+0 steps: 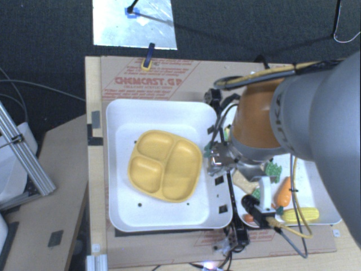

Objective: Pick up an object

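My arm, grey with an orange band (256,120), reaches in from the right and covers most of the right bin (316,216). Its gripper (216,161) hangs over the divide between the two bins, beside the right edge of a yellow divided plate (164,165) that lies in the left bin (121,123). Past the arm, the right bin shows an orange carrot (284,191), a yellow corn cob (300,214), a green leafy piece (273,169) and a small red item (249,218). I see nothing held in the gripper.
Both bins rest on a brown cardboard sheet (152,78). Cables and a black fitting (252,203) trail across the right bin's front. A metal frame (22,157) stands at the far left, and a shiny plate (134,16) lies on the floor beyond the bench.
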Available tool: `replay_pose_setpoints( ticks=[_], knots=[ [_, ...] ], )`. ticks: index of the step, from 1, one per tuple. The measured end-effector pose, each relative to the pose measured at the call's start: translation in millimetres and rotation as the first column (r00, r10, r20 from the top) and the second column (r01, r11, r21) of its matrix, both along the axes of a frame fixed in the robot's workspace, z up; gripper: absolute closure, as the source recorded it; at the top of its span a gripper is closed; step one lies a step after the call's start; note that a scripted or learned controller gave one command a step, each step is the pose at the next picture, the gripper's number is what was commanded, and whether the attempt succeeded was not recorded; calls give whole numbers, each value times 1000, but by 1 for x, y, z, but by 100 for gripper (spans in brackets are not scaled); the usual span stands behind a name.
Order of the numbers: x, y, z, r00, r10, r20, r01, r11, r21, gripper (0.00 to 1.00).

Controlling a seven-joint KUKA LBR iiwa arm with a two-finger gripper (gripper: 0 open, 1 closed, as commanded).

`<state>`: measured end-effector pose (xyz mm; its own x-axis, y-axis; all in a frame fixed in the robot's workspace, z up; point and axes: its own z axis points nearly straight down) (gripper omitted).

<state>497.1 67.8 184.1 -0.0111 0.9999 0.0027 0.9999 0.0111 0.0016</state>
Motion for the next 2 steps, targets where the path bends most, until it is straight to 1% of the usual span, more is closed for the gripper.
replay_pose_setpoints(
  ticks=[1,2],
  knots=[
    [0,51,198,1000,0,17,0,1000,5,100],
    [0,48,199,1000,1,3,-1,1000,-2,100]
  ],
)
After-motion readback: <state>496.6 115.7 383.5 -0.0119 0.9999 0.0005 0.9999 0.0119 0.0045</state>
